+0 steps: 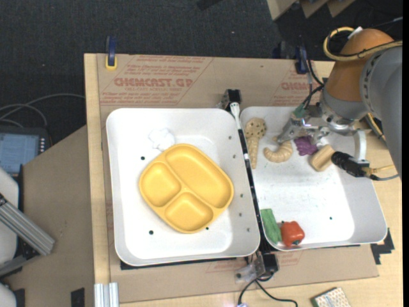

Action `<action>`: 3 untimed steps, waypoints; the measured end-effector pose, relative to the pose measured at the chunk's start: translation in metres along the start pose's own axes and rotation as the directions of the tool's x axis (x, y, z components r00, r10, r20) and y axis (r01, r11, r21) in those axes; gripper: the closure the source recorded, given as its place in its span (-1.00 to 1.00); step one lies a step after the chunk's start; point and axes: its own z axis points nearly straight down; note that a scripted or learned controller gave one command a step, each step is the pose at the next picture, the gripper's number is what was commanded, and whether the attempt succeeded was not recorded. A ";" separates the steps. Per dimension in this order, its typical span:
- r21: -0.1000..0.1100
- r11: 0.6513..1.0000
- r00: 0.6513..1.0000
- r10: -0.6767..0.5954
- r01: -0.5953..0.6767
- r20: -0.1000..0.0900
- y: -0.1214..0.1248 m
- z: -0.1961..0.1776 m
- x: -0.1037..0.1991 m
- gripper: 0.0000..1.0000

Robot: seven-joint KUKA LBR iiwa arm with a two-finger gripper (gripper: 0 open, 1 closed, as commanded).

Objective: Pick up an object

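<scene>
Arm (367, 69) bent low, claw (300, 130) down

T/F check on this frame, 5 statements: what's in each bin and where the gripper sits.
1. The yellow divided plate lies in the left bin. True.
2. The plate has two compartments. False: it has three.
3. The red pepper lies at the near edge of the right bin, beside a green item. True.
4. The gripper is over the left bin. False: it is over the far part of the right bin, near the croissant and a purple item.
5. The ice cream cone lies in the left bin. False: it lies in the right bin, along its left wall.
</scene>
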 end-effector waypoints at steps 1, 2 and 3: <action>0.000 1.000 1.000 -0.006 0.006 -0.010 0.014 -0.001 -0.054 -1.00; 0.004 1.000 1.000 -0.003 0.003 -0.012 -0.111 0.000 -0.066 -1.00; -0.004 1.000 1.000 -0.004 0.004 -0.003 -0.106 -0.009 -0.067 1.00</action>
